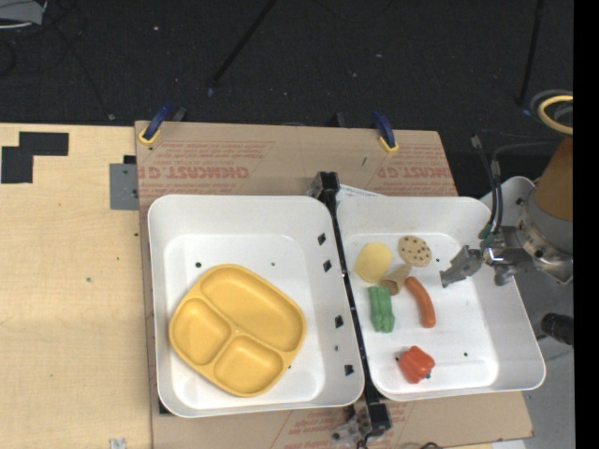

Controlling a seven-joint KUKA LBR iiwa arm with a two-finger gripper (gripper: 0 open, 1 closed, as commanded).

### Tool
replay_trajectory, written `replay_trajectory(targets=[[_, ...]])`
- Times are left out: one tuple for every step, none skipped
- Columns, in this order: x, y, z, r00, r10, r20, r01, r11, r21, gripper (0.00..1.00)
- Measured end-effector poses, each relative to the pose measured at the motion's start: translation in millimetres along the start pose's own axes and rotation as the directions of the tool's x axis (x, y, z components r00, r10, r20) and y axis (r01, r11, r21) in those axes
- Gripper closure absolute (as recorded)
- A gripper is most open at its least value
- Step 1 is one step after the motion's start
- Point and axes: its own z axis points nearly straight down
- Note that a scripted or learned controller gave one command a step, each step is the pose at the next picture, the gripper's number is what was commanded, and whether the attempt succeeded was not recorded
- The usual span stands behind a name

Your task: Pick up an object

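Camera view: grey two-finger gripper (461, 271) hangs over the right white bin (510, 368), whether open or closed I cannot tell.
Left of it lie an orange-red sausage (420, 302), a speckled cookie (414, 250) and a yellow lemon (373, 262).

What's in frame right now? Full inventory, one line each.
Bins: 2, white, side by side on the bench.
Divided plate: 1, yellow, three compartments, in the left bin.
Lemon-like ball: 1, yellow, right bin, near the divider.
Cookie: 1, tan with dark specks, right bin, beside the ball.
Green toy vegetable: 1, right bin, below the ball.
Sausage: 1, orange-red, right bin, centre.
Red pepper-like toy: 1, right bin, near front.
Clamps: 2, blue and yellow, at the cardboard's far edge.
Gripper: 1, grey, over the right bin's right side, holding nothing visible.
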Motion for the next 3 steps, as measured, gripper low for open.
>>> replay_trajectory(targets=[[22, 2, -44, 1.0, -0.002, 0.001, 0.002, 1.0, -0.004, 0.0], [55, 12, 45, 1.0, 0.022, -0.001, -0.022, 1.0, 0.008, 0.0], [-31, -37, -32, 1.0, -0.018, 0.004, 0.018, 1.0, -0.006, 0.0]])
